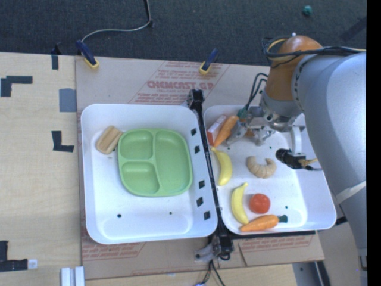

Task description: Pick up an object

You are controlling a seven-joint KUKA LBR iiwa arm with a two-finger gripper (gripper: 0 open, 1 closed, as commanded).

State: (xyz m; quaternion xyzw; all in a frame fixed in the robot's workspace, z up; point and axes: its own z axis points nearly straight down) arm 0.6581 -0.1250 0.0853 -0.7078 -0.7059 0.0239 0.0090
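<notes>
- Nearest, the bench [36, 189] shows pale wood at the lower left with black tape marks on it; a brown cardboard sheet [166, 82] with red print lies under both bins.
- Two shallow white bins sit side by side, touching along a black clipped seam: the left bin [143, 225] and the right bin [309, 207].
- In the right bin, at its 6 o'clock edge, lies one carrot [260, 223], with one red tomato [259, 203] just above it.
- Two bananas: one banana [238, 202] at 7 o'clock, just beside the tomato, and a second banana [224, 166] at 9 o'clock along the seam.
- One tan croissant [262, 167] lies near the bin's middle.
- A second carrot [222, 131] lies at 11 o'clock, tilted, on a white and red packet.
- The left bin holds one green divided plate [155, 162] and, at its 10 o'clock, one tan bread piece [108, 139] touching the plate's rim.
- The gripper [260, 130] hangs over the right bin at 12 o'clock, just beside the second carrot; I cannot tell how it is set, and nothing is seen in it.
- Farthest, dark carpet [178, 11] with one cable; two blue and yellow clamps pin the cardboard's far edge.
</notes>
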